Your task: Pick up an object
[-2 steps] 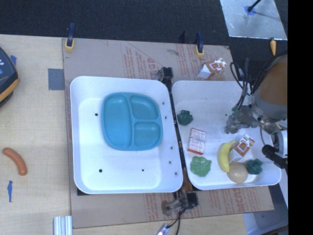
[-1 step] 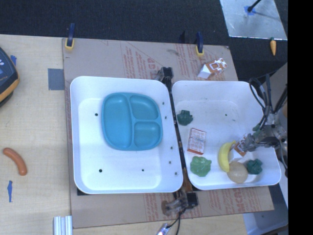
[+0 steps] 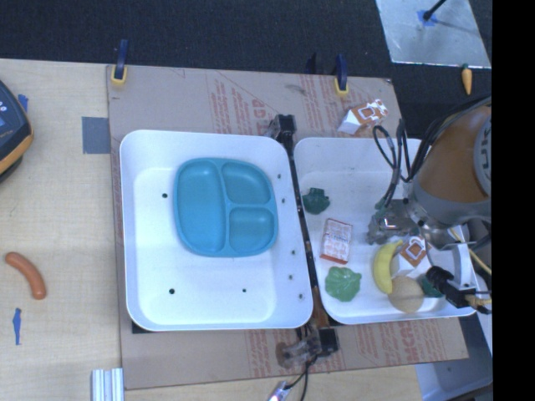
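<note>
two shallow white plastic bins sit side by side on a brown cardboard sheet [image 3: 251, 98] clamped to the wooden bench. the left bin [image 3: 146, 249] holds a light blue plastic plate with three compartments [image 3: 225, 206], lying flat toward the bin's far half.

the right bin [image 3: 351, 161] holds the loose items. a small dark green object [image 3: 315, 200] lies near the bin's left wall. nearer the camera, a small flat red and white packet [image 3: 337, 240] lies close to the middle, and a light green leafy-looking toy [image 3: 343, 282] sits just in front of it. to their right a yellow banana [image 3: 384, 266] lies beside a beige round object [image 3: 406, 294], the two touching or almost so, with a small orange and white carton [image 3: 414, 252] just behind them.

the grey arm with its orange band [image 3: 456, 161] reaches in from the right, over the right bin's right side. the two-finger gripper [image 3: 386, 221] appears as a metallic part just behind the banana; i cannot tell whether it is wide or narrow, and nothing is seen gripped in it.

outside the bins, another orange and white carton [image 3: 364, 117] rests on the cardboard behind the right bin, and a brown sausage [image 3: 27, 275] lies on the bench at far left.
</note>
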Available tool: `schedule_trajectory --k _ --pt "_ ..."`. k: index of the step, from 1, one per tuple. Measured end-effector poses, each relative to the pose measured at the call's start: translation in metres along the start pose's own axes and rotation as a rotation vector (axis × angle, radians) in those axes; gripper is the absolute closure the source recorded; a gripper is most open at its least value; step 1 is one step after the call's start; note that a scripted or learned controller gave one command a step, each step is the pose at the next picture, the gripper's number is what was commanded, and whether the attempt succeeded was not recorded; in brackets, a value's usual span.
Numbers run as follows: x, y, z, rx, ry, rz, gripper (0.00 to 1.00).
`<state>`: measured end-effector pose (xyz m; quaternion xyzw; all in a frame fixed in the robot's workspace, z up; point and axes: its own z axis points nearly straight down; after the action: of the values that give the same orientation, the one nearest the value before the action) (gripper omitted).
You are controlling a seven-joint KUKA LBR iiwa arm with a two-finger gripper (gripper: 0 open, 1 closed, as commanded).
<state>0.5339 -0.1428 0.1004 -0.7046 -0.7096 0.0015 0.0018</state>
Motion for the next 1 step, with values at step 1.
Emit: schedule_trajectory --k 1 --pt "-0.0702 0.015 -0.0422 -0.003 -0.002 0.004 0.0"
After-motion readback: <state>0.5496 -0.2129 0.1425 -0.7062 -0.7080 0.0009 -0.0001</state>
